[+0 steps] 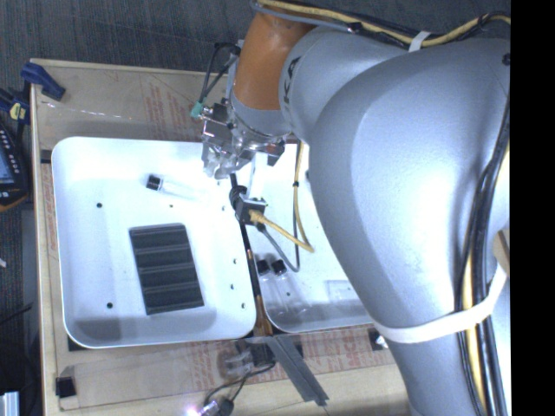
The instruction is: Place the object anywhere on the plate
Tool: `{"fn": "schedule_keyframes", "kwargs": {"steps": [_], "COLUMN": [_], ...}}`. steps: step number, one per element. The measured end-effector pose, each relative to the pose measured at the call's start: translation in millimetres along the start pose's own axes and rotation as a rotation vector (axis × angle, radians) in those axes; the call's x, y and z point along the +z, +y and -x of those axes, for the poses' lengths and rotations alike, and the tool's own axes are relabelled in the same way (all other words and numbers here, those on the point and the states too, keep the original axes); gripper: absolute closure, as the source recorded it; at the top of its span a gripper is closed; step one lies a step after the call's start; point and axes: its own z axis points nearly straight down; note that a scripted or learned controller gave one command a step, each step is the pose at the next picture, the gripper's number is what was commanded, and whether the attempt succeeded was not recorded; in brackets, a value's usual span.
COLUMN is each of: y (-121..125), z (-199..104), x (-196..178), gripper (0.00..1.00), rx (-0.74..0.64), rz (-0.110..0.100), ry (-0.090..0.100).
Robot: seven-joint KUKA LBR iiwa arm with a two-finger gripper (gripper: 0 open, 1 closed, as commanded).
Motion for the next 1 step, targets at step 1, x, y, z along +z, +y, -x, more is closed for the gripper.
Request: {"fn": "schedule_keyframes", "kwargs": {"steps": [1], "y": [-15.0], "z": [-96.4], "x": [102.2], "gripper": [1.00], "rx": [-0.173], "rz": [-0.005], "ry": [0.000]}}
